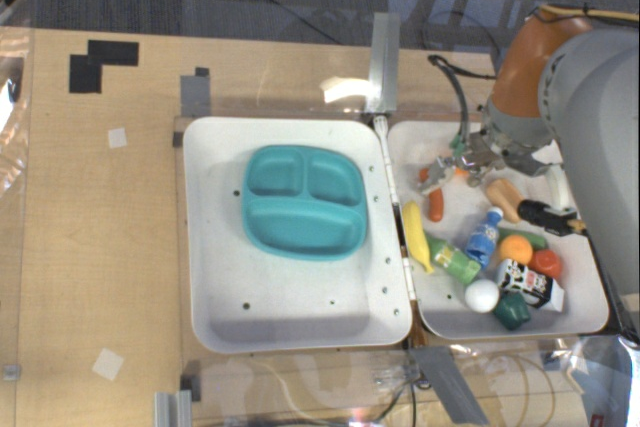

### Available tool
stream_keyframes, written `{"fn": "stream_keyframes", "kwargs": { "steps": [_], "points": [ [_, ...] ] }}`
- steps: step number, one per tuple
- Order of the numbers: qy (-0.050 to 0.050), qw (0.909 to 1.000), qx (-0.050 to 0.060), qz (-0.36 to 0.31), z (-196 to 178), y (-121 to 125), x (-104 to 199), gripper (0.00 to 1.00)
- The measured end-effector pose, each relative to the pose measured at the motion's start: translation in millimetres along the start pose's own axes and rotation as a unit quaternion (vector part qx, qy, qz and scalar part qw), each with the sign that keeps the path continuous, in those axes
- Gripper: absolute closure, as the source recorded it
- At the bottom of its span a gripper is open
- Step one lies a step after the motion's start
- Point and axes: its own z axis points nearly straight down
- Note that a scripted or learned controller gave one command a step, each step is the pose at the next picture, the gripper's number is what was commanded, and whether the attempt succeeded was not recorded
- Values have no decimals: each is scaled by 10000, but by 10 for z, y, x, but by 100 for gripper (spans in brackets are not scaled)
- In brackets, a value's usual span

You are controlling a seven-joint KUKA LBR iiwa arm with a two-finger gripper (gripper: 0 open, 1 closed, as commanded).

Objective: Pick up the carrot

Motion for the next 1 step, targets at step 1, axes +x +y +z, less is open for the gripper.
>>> {"fn": "stream_keyframes", "kwargs": {
  "steps": [1],
  "points": [
    [-23,9972,-125,735,-25,35,-390,0]
  ]
}}
